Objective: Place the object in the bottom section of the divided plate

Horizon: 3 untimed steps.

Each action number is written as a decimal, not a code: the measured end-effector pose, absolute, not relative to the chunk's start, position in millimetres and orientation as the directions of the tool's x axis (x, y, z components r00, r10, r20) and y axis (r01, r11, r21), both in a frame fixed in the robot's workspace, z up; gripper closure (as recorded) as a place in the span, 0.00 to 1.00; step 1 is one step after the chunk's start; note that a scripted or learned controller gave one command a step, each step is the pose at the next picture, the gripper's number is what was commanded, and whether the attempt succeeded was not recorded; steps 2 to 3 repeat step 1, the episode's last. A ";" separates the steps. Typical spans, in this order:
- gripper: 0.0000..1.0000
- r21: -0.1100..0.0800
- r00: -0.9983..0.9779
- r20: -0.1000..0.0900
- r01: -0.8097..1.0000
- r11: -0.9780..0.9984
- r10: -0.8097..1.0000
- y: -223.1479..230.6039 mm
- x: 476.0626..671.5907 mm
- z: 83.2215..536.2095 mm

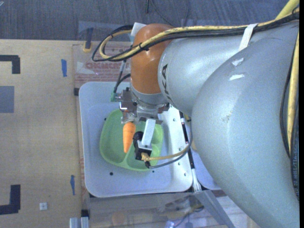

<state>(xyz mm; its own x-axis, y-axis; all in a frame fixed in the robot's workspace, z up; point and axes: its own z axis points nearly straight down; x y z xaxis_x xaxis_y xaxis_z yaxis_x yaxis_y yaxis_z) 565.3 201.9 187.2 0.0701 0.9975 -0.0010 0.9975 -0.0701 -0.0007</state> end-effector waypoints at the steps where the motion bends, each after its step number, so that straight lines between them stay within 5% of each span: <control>1: 0.00 -0.001 0.070 -0.001 0.998 -0.070 0.998 201.9 565.3 187.3; 3: 0.00 -0.001 0.070 -0.001 0.998 -0.070 0.998 201.9 565.3 187.3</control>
